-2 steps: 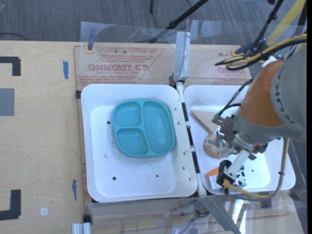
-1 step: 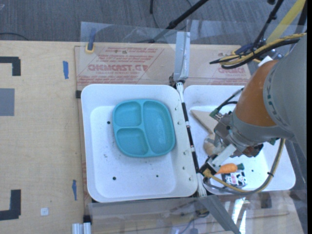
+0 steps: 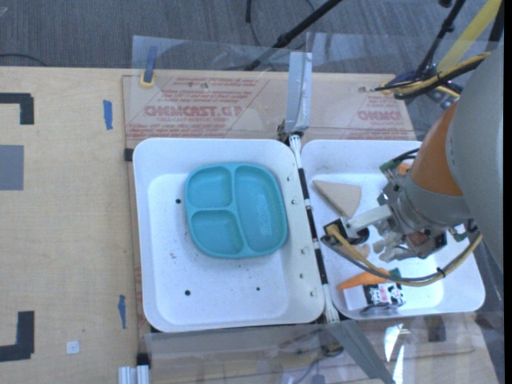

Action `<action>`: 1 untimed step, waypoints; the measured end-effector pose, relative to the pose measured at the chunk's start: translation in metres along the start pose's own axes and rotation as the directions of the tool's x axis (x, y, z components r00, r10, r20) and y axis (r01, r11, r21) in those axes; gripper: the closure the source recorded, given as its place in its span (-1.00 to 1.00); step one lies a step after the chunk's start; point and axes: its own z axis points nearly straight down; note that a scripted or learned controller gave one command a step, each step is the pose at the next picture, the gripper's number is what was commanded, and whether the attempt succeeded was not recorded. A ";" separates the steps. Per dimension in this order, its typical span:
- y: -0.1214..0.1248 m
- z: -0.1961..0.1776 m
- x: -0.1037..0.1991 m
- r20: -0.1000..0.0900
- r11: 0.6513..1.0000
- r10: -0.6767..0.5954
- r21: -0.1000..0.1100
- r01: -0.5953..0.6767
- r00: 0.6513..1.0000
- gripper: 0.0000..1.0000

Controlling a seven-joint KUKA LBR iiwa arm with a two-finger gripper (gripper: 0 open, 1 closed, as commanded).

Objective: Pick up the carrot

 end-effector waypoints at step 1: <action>-0.046 0.000 0.007 0.001 0.993 0.120 0.002 -0.120 0.993 1.00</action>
